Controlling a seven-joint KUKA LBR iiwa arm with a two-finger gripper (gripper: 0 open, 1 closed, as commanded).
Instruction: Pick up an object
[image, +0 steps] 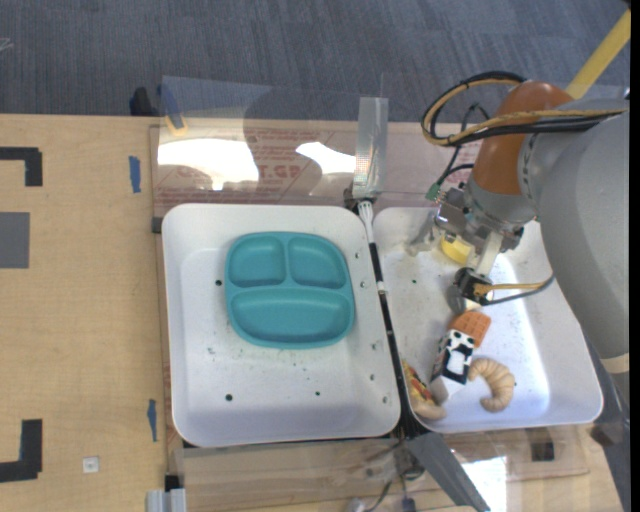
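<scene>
Since nothing shows lifted clear of either bin, the pick reads as not yet done: approach made, grasp and lift left to do. Claw (466, 258) hangs low in the right bin (560, 400), up-view of the croissant (493, 383) and well apart from it. Wrist hardware blocks the view, so cannot tell whether the claw is spread or pressed together. Yellow piece (455, 247) sits right at the claw, also up-view of the croissant. It is the likeliest target by nearness, a judgement only; touching or merely beside, cannot tell. Its look: small, rounded, bright yellow, mostly hidden by the arm, kind not readable. Other candidates: orange block with a black-and-white face (463, 343), just up-left of the croissant and close to touching it; a pale tan-and-red piece (424, 391) left of the croissant, against the bin wall. Croissant itself is tan, curved, lying flat. Teal divided plate (290, 288) lies far left of the croissant, in the left bin (190, 330). Remaining: close on one thing and raise it clear.
</scene>
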